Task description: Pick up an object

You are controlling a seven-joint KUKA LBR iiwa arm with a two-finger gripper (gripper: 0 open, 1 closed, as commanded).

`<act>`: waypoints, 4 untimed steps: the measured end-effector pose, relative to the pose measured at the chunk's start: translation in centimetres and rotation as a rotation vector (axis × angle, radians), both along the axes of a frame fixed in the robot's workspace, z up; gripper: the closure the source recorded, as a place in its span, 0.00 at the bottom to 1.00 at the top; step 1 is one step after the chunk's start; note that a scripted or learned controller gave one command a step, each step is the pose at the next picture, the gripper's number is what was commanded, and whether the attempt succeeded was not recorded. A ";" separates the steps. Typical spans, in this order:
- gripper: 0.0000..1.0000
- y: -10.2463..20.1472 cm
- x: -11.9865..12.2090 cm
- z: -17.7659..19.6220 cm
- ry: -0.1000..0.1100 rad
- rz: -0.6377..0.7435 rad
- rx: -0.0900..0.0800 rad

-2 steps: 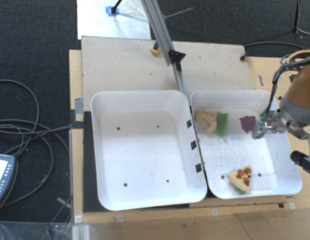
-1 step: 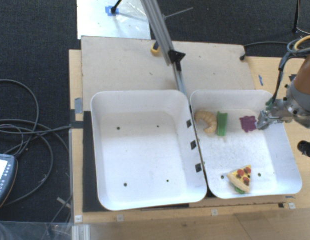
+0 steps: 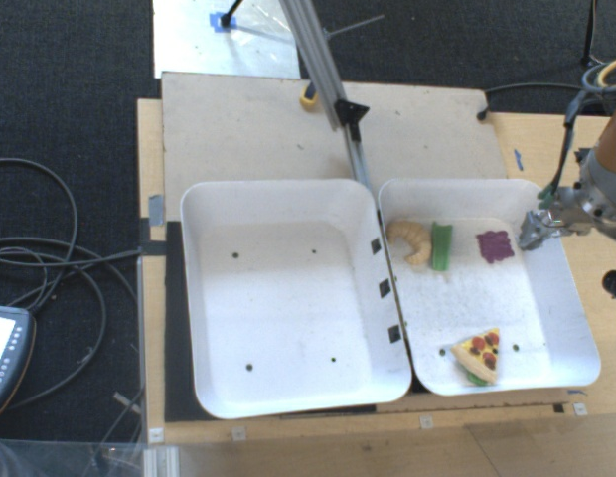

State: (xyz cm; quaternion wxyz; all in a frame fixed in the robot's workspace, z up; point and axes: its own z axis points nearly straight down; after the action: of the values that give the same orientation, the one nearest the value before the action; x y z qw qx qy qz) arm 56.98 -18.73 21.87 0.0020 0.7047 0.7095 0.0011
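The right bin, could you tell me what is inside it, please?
Inside the right bin: a croissant touching a green block, a purple piece and a pizza slice. The gripper covers a bit of the far right rim.

No readable text, label or number anywhere.

Two bins sat side by side. In the right bin (image 3: 561,316), a croissant (image 3: 411,241) lay at ten o'clock, touching a block (image 3: 441,246) on its right; grapes (image 3: 495,245) lay at one o'clock, a pizza slice (image 3: 478,355) at six.
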 end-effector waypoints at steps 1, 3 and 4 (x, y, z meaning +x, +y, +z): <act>1.00 5.2 0.2 1.0 0.002 0.004 0.003; 1.00 16.0 -0.2 -0.4 0.003 0.004 0.004; 1.00 21.6 -1.2 -1.0 0.004 0.004 0.004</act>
State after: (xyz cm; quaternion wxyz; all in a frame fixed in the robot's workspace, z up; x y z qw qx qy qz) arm 55.74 2.83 20.83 -0.0009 0.7033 0.7109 0.0009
